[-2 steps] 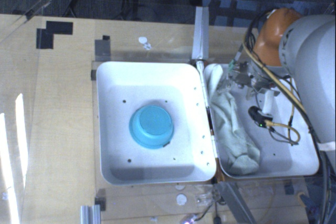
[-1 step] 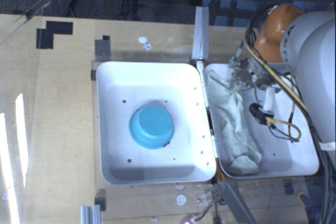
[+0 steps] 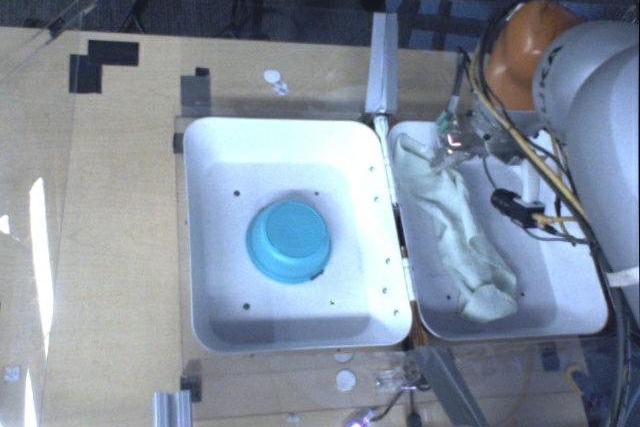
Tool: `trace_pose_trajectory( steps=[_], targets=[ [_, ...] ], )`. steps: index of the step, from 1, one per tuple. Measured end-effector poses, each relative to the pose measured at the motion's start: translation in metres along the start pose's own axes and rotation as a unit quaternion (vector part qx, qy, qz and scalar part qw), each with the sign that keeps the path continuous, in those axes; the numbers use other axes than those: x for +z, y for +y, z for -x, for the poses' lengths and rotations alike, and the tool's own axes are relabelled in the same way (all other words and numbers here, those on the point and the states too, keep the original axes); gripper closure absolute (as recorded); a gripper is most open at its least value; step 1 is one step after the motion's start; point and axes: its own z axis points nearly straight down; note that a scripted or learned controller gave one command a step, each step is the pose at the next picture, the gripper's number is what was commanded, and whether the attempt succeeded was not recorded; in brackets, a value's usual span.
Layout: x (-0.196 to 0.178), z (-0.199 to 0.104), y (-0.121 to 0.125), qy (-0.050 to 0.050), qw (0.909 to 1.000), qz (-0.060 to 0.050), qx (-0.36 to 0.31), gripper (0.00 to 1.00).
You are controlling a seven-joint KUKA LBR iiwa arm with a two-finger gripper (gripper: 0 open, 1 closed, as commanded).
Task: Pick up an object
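While the grey arm [image 3: 590, 105] leans in from the right over the far corner of the right bin [image 3: 560, 315], nothing looks lifted yet, so the pick seems to be at its approach or first-contact stage. Wooden counter [image 3: 100, 245] carries both white bins side by side, touching at the middle rim. Left bin [image 3: 215, 315] holds one blue bowl [image 3: 289, 241], upside down, roughly centred, well apart from the arm. Right bin holds a pale green cloth [image 3: 455, 225], crumpled and strung out from the far left corner down toward the near middle, lying flat on the bin floor. Orange band [image 3: 530, 45] sits above the wrist, cables [image 3: 530, 185] loop down over the bin. Tool [image 3: 452, 137] is low at the far end of the cloth, just above or touching it; cannot tell how it stands, too small and cluttered with wires.

Judgement: cloth is the likely target since the tool is right at it. Done: arm positioned over the thing. Left: close on the cloth, get a real hold, raise it off the bin. No hold can be confirmed.
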Motion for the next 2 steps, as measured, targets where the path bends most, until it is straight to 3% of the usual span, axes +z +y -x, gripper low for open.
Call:
trace_pose_trajectory(
  steps=[1,2],
  targets=[
    [-0.095,-0.114,0.011,0.001,1.0000,-0.003,-0.002,1.00],
    [-0.094,-0.170,-0.015,0.001,1.0000,-0.005,0.002,1.00]
  ],
)
